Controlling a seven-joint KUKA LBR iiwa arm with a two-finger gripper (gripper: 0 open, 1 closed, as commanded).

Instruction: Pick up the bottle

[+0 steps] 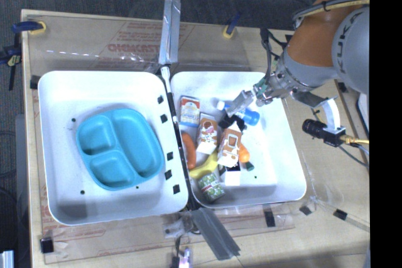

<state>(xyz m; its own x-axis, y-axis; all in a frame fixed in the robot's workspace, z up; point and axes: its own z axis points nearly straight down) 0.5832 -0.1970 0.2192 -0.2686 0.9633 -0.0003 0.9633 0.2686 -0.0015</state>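
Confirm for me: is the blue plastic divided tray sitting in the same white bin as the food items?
No, the blue plastic divided tray lies in the left white bin, while the cartons, banana and carrot are piled in the right white bin.

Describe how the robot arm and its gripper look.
The arm is bulky and rounded, grey with a broad orange band above the wrist and dark lettering on the grey shell. Thin cables loop over its top. The gripper is slim and dark with metallic grey parts, narrowing toward the tip.
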